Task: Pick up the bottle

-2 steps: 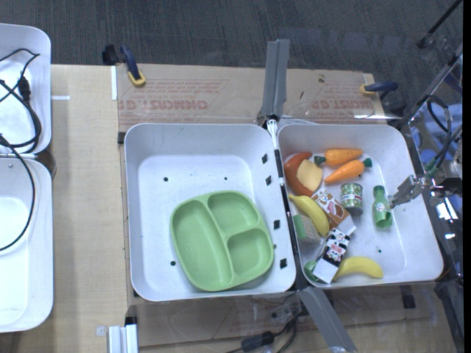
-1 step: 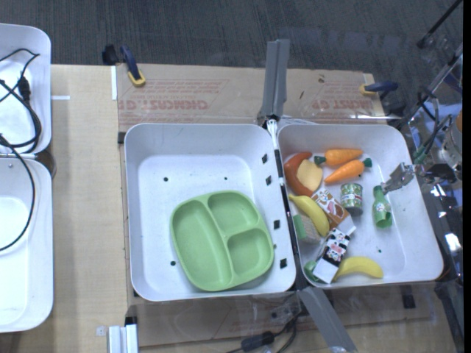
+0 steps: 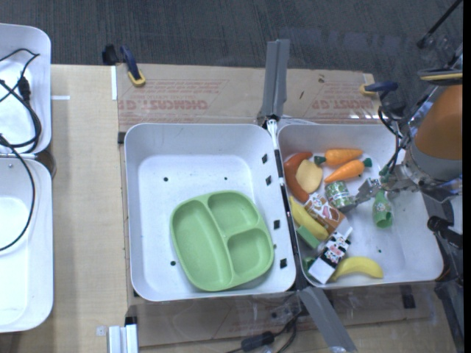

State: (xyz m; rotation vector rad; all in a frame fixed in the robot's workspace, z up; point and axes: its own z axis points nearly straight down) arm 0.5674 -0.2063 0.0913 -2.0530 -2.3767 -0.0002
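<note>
The bottle (image 3: 383, 212) is small and green, and it lies in the right bin (image 3: 412, 267) toward its right side. My gripper (image 3: 374, 187) hangs just above and slightly left of the bottle, at the end of the arm that reaches in from the right. Its fingers look open, with nothing between them. The bottle sits apart from the other items, on bare white floor.
The right bin's left half is crowded: two carrots (image 3: 344, 163), an orange and yellow fruit (image 3: 302, 175), a green can (image 3: 337, 193), a snack packet (image 3: 324, 212), two bananas (image 3: 358, 268) and a black-and-white carton (image 3: 331, 256). The left bin (image 3: 147, 197) holds a green divided plate (image 3: 221, 239).
</note>
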